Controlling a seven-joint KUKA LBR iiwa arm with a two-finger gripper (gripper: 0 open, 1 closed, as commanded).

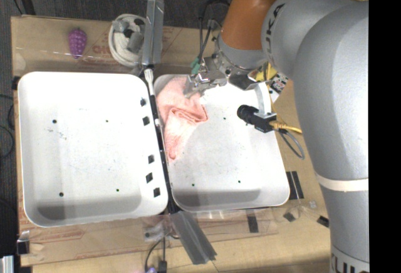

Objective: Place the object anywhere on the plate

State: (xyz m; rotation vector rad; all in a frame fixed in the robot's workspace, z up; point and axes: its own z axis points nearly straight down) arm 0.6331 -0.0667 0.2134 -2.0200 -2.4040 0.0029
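Observation:
A crumpled pink cloth (pixel 177 116) lies in the far left corner of the right bin (pixel 238 171), against the divider between the bins. My gripper (pixel 201 81) hangs at the far edge of that bin, directly over the cloth's upper right part and touching or nearly touching it. The grey arm with its orange band reaches in from the right and hides the bin's far right corner.
The left bin (pixel 81 146) lies beside the right one, with black clips along the shared wall. On the bench behind it rest a small purple object (pixel 77 42) and a white coil (pixel 127 37). A black fitting (pixel 252 116) and a yellow cable hang off the wrist.

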